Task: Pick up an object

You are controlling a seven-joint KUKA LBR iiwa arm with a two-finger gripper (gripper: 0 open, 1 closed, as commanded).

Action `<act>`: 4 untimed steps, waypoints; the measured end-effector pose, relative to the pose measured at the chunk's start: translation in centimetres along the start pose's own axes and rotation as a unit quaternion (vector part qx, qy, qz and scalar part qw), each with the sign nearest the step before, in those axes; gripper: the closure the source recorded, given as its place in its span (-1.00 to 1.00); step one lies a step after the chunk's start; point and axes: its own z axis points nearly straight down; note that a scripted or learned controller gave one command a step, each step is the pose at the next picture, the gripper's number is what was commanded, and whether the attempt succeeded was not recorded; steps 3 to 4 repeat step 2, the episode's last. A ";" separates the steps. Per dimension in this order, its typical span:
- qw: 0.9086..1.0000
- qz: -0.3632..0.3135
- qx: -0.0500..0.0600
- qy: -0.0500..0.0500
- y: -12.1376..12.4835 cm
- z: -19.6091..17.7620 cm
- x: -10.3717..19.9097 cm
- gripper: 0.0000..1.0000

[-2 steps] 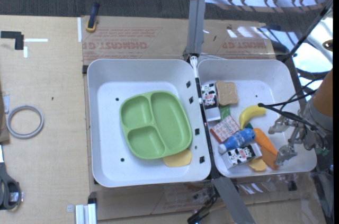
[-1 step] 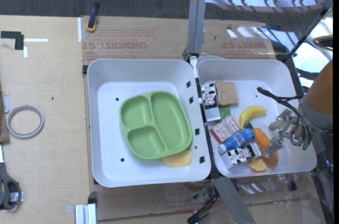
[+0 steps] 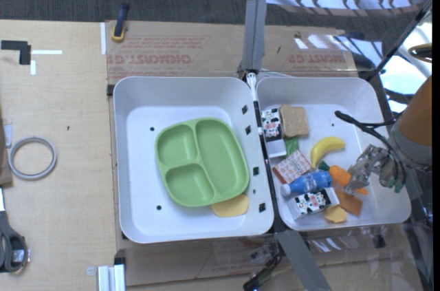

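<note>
- Likely target: carrot (image 3: 339, 176), small orange piece in the right bin (image 3: 371, 93), toward its right side, just right of the blue bottle (image 3: 307, 182). My read from where the tool is; the task names no specific item.
- Handling guess: toy plastic food, light, stiff, smooth skin, so slippery. Pinch across the short width mid-body, not the tapered end.
- gripper (image 3: 359, 176) sits right over and beside the carrot, fingers pointing down-left. Can't tell the finger spread or whether anything is between them; too small and cluttered.
- Crowding risk: orange wedge pieces (image 3: 352, 203) just below, banana (image 3: 326, 148) just above-left, cow-print carton (image 3: 311, 201) near the bottle. A closing finger could catch a neighbour.
- Further out in the same bin: bread slice (image 3: 295, 121), second cow-print carton (image 3: 272, 123), red patterned packet (image 3: 292, 164).
- Left bin (image 3: 130, 145) holds a green divided plate (image 3: 201, 161) with a yellow disc (image 3: 231, 207) poking out under its lower edge.
</note>
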 end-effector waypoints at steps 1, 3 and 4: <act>0.999 0.041 0.000 0.001 4.4 -9.8 3.5 1.00; 1.000 -0.005 0.000 0.002 11.3 -8.9 8.3 1.00; 1.000 -0.005 0.000 0.002 11.3 -8.9 8.3 1.00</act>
